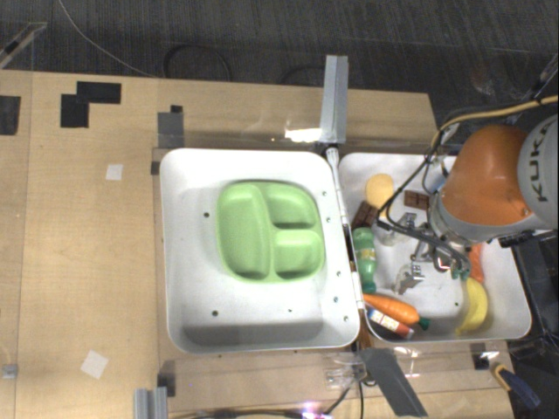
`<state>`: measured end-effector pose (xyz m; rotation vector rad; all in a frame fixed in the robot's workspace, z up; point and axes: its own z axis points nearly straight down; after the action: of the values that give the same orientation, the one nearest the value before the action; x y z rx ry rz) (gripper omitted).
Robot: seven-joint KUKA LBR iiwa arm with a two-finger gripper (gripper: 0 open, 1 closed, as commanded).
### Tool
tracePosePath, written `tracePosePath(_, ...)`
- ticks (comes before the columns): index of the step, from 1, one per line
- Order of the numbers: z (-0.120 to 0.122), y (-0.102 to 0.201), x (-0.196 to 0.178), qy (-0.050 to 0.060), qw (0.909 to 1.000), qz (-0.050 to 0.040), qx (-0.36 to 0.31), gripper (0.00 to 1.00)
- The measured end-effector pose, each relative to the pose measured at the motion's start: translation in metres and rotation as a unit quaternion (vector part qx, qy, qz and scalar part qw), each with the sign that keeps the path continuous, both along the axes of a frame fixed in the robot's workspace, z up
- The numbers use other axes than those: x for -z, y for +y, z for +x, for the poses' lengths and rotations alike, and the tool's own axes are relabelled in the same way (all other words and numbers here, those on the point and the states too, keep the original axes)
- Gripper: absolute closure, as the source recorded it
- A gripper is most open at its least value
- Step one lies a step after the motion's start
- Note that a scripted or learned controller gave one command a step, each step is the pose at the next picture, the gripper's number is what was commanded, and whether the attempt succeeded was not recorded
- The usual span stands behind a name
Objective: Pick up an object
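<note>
Camera view: my gripper [417, 267] hangs in the right bin [522, 321].
Carrot [390, 306]: just below-left of me, long axis lying across.
Gripper state: cannot tell.

A pale wood-coloured bench [79, 260] fills most of the view, and beyond its far edge lies dark grey carpeted floor [262, 16] crossed by a thin pale cable [92, 37]. On the bench, near its far left corner, sit black block-shaped markings [87, 101], with small pale square patches [114, 172] closer in. A grey metal post [334, 99] stands at the bench's far edge.
</note>
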<state>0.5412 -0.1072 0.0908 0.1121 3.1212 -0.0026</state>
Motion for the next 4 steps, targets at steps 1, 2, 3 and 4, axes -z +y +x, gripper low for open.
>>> tracePosePath(1,-0.029,0.02,-0.003,-0.01,0.9931,0.0003,0.116,0.0)
tracePosePath(2,-0.046,0.016,-0.001,-0.005,0.9938,0.0024,0.111,0.0)
tracePosePath(3,-0.048,-0.029,-0.001,-0.002,0.9996,-0.0009,-0.029,0.0)
tracePosePath(4,-0.048,-0.071,0.0,-0.001,0.9797,-0.0047,-0.2,0.0)
